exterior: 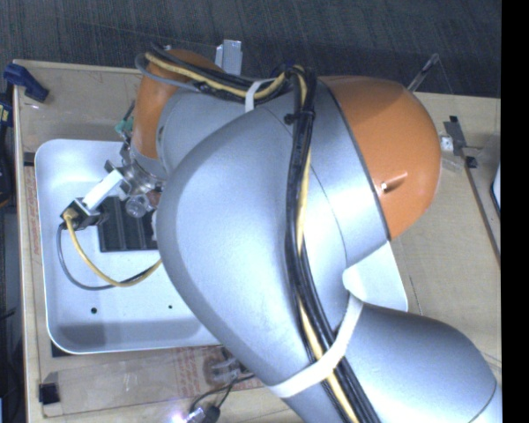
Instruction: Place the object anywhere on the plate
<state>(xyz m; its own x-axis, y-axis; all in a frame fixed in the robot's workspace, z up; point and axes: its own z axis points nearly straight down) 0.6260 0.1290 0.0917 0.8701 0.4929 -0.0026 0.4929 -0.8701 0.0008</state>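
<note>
White bin [62,236], end effector [128,223] low inside; object hidden.

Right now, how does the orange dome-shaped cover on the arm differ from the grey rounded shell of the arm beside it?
The orange dome-shaped cover is orange; the grey rounded shell is silver-grey. The orange dome-shaped cover lies nearer the view's right and top; the grey rounded shell spreads over the middle and hides part of the white bin. Both are smooth, curved and glossy, and the black and yellow cables run between them.

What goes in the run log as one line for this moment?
arm: reaching over left bin | pincer: low inside left bin, grip state unclear | yellow cable: looped above bin floor | plate, object: hidden
</note>
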